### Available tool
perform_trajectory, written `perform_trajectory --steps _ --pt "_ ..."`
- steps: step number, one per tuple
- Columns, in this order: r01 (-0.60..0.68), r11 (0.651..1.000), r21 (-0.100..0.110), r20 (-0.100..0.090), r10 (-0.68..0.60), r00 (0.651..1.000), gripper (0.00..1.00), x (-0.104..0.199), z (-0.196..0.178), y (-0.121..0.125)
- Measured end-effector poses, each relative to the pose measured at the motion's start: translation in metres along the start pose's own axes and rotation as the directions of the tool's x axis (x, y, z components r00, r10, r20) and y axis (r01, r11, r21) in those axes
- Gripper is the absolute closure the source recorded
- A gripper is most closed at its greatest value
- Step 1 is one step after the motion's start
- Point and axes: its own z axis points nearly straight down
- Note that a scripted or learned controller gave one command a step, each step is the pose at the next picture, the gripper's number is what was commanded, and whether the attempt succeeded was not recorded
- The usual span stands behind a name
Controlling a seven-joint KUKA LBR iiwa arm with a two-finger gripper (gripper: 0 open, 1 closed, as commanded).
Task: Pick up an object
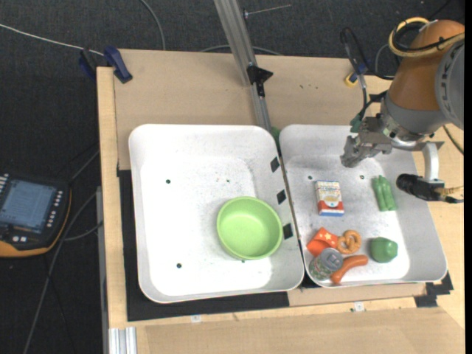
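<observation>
Below jaws (355,158), small carton (329,198), apart

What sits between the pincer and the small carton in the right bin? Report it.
Nothing visible. The pincer hovers over bare bin floor just up and right of the carton; the green stick lies off to the right, outside that path.

Robotics lab or test cell. Shown by a plywood bench (192,87) on dark carpet, two white bins (155,153) held over black matting, a metal mast (236,35) rising at top centre, loose cables (88,6) upper left, a teach pendant (29,212) at left edge.
</observation>
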Motion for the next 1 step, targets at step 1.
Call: perform_trajectory --steps 1 --pt "-0.001 1.0 0.001 0.0 0.001 1.0 1.0 -0.0008 -0.0431 -0.0017"
